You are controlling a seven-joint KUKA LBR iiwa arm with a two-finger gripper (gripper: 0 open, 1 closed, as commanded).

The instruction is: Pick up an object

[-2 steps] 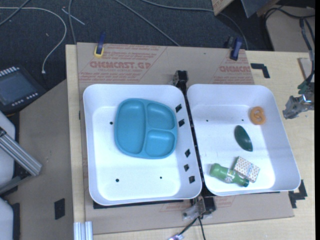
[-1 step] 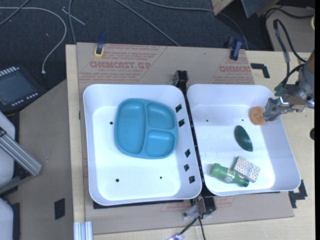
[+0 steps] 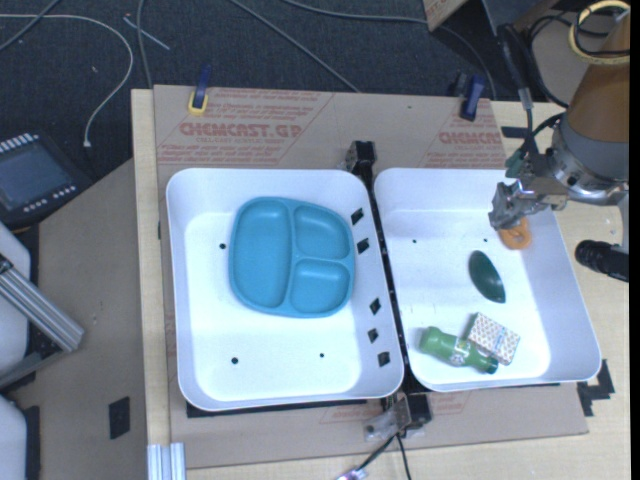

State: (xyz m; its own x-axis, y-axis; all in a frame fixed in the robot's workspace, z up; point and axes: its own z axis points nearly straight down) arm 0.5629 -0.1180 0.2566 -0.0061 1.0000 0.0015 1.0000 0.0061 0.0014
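Note:
My gripper (image 3: 510, 218) hangs over the far right part of the right bin (image 3: 430, 218), on the grey arm with its orange band. A small orange object (image 3: 515, 236) shows just below the gripper's tip, touching or very close to it; I cannot tell whether it is held. In front of it on the bin floor lies a dark green oval object (image 3: 488, 276). Near the bin's front edge, a green bottle (image 3: 445, 346) lies on its side against a small checkered box (image 3: 494, 338).
The left bin (image 3: 190, 298) holds a blue divided plate (image 3: 292, 256) near its middle. A black divider with clips (image 3: 368, 258) runs between the bins. Cables lie on the dark floor behind the bench, and a monitor (image 3: 30, 173) stands at left.

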